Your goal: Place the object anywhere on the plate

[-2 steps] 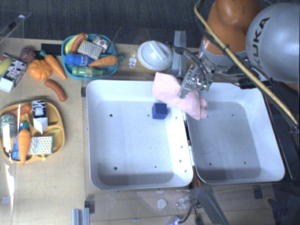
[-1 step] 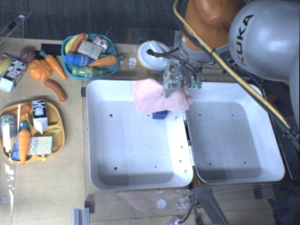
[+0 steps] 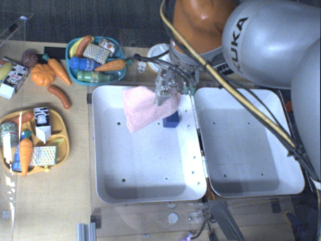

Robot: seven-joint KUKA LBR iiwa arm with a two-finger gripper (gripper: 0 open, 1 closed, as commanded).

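Over the left of two white bins (image 3: 115, 185), the gripper (image 3: 164, 92) pinches one pink cloth (image 3: 143, 109) beside one blue block (image 3: 171, 120).

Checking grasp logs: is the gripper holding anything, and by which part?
Cannot tell. The gripper sits over the pink cloth's right edge, beside a blue block; no clear hold shows.

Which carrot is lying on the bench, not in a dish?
The carrot beside the little pumpkin, left of the blue bowl. Another carrot sits in that bowl, and a third in the yellow tray.
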